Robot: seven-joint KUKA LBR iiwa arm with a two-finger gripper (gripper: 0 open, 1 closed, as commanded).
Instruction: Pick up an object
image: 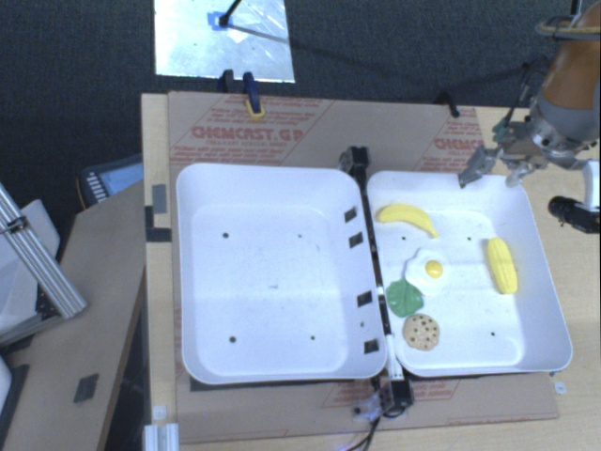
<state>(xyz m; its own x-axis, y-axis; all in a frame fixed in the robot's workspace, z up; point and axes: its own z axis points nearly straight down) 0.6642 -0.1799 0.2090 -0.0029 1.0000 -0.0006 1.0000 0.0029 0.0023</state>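
The right bin (535, 346) holds a yellow banana (406, 217) near its back left, a fried egg (429, 271) in the middle, a green leaf piece (405, 297) and a cookie (421, 331) toward the front left, and a yellow corn cob (502, 264) at the right. My gripper (492, 169) hangs over the back rim of the right bin, above and behind the corn cob. Its two fingers are spread apart with nothing between them.
The left bin (197, 252) lies beside the right one, joined by a black hinge strip (362, 242). Both rest on a cardboard sheet (310, 125). A shiny metal plate (225, 26) lies at the back, and an aluminium frame (38, 261) stands at the left.
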